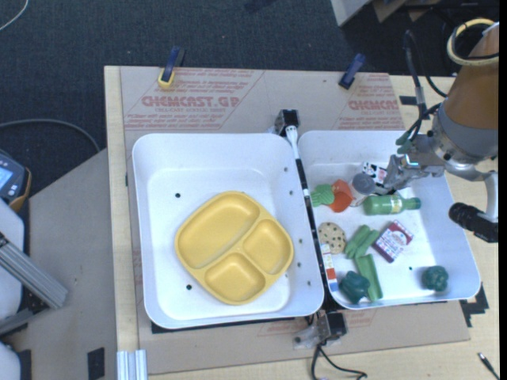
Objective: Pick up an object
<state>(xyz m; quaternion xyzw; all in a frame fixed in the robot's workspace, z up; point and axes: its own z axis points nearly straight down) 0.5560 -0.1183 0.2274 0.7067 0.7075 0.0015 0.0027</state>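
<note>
A robotics lab: a plywood worktop clamped at its far edge, cables trailing over dark carpet beyond it.

Red "CHEMCAST GP" lettering, upside-down, on the brown board under the bins

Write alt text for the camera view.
A grey-and-orange robot arm's pincer hovers over the right bin, which holds small toy foods including a green bottle and a cookie. The left bin holds a yellow divided tray.
</note>
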